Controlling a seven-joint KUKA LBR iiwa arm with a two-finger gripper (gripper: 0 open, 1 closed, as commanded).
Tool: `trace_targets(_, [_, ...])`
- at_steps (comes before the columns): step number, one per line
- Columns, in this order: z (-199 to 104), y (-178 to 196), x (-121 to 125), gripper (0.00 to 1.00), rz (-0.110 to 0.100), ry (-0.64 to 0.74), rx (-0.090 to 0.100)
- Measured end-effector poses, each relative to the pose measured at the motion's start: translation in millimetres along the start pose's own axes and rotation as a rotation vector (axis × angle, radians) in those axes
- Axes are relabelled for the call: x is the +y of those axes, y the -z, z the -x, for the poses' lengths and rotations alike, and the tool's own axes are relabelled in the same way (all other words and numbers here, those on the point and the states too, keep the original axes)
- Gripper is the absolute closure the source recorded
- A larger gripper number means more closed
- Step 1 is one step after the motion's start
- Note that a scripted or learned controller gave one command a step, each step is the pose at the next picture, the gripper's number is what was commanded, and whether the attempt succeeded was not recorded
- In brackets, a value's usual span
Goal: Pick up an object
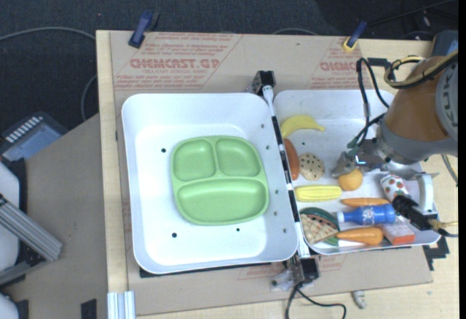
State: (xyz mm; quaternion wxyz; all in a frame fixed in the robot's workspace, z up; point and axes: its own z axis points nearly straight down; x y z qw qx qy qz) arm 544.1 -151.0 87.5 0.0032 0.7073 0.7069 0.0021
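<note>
The right bin (328, 100) holds several toy foods. A yellow banana (302, 124) lies at the back, with a red sausage (292, 157) and a cookie (312, 164) in front of it. My gripper (356, 161) hangs low in the middle of this bin, directly behind a small orange fruit (351, 180) and very close to it. A corn cob (318, 194), an orange carrot (364, 202) and a blue bottle (368, 217) lie toward the front. The orange-banded wrist (415, 113) covers the bin's far right side.
The left bin (145, 237) holds a green divided plate (218, 179). A second carrot (358, 236), a pizza slice (317, 226), a white and red toy (393, 185) and a pink block (399, 236) crowd the right bin's front. Black cables (371, 84) hang behind the arm.
</note>
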Motion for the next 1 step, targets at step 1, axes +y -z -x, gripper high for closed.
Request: trace_targets(1, [-78.8,97.6,23.1,1.0,-0.006,0.002,0.002])
